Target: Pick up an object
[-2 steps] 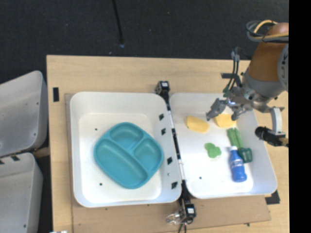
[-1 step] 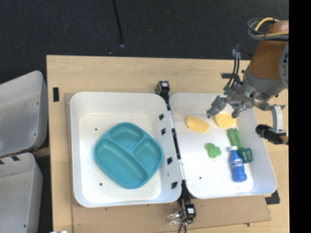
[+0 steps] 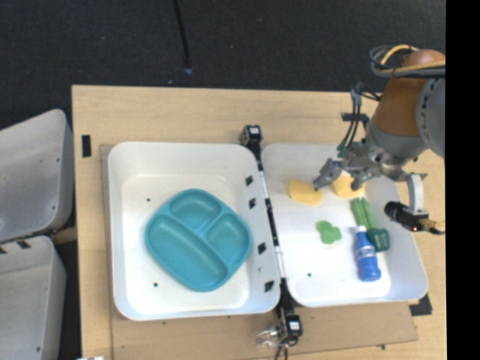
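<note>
In the right bin (image 3: 330, 283) lie a pale yellow wedge (image 3: 304, 193), a second yellow piece (image 3: 347, 186), a small green blob (image 3: 328, 232), a green stick-shaped toy (image 3: 363, 212) and a blue bottle with a white cap (image 3: 367, 256). My gripper (image 3: 343, 172) hangs low over the bin's far part, with the two yellow pieces on either side of it. Its fingers (image 3: 328, 175) are spread apart, and nothing is between them. The second yellow piece is partly hidden by the gripper.
The left bin (image 3: 127, 276) holds a teal divided plate (image 3: 198, 238). A black-clipped ridge (image 3: 264, 216) divides the two bins. The arm's grey and orange body (image 3: 401, 111) stands over the right bin's far right corner. A white chair-like shape (image 3: 30, 178) sits left of the bench.
</note>
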{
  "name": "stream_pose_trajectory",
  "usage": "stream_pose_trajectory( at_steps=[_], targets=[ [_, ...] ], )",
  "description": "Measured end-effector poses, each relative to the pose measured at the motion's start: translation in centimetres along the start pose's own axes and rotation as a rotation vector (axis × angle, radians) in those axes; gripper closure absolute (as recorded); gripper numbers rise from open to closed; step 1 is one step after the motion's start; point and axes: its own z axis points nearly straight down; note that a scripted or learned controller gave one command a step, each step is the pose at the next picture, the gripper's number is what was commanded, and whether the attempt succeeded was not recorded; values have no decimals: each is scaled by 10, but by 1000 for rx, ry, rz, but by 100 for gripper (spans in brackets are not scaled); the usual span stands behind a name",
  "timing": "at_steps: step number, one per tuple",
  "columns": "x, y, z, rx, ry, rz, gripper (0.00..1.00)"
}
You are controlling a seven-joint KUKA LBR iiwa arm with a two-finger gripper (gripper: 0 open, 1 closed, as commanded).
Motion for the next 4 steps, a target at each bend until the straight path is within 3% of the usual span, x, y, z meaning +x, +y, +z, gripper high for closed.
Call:
stream_pose_trajectory(
  at_steps=[2, 3, 4],
  targets=[
    [2, 3, 66, 1, 0, 0, 0],
    [1, 4, 56, -1, 0, 2, 100],
    [-2, 6, -6, 0, 2, -1, 100]
  ],
)
